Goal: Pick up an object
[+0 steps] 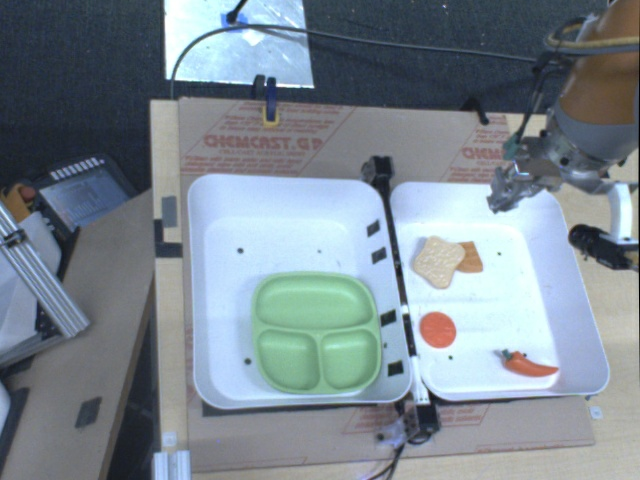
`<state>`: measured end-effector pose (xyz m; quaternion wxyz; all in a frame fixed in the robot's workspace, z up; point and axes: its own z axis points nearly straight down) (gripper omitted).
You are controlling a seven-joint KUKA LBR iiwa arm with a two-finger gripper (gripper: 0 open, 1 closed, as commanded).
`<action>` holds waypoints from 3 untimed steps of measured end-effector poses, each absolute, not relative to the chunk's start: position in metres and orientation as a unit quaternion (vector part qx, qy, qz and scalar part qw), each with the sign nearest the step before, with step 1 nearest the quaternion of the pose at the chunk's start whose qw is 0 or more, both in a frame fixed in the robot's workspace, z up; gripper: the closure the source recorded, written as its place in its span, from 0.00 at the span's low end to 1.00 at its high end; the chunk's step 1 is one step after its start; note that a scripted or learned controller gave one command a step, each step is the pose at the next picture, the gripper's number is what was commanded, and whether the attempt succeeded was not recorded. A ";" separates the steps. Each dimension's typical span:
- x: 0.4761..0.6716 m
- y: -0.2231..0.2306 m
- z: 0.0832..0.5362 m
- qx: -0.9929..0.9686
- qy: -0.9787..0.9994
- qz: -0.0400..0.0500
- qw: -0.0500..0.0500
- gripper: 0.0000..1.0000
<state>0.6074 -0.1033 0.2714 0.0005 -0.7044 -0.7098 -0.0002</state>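
The right bin (pixel 560 268) holds a pale cracker-shaped piece (pixel 438 260) with a small orange-brown piece (pixel 469 258) tucked against its right side. An orange-red round slice (pixel 437 329) lies near the bin's front left. A small carrot (pixel 527 365) rests near the front right. My gripper (pixel 505 194) hangs over the bin's far right corner, above and to the right of the cracker, with nothing seen between its fingers.
The left bin (pixel 230 228) holds a green divided plate (pixel 315 331) at its front. A black clip (pixel 378 170) sits where the bins meet at the back. Cables run across the dark backdrop, and a foil sheet (pixel 238 23) lies behind the bench.
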 end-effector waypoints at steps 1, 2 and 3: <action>0.597 -0.046 0.259 -0.704 -0.710 -0.001 0.000 1.00; 0.587 0.000 0.246 -0.704 -0.710 -0.001 0.001 1.00; 0.576 0.044 0.243 -0.704 -0.710 0.000 0.000 1.00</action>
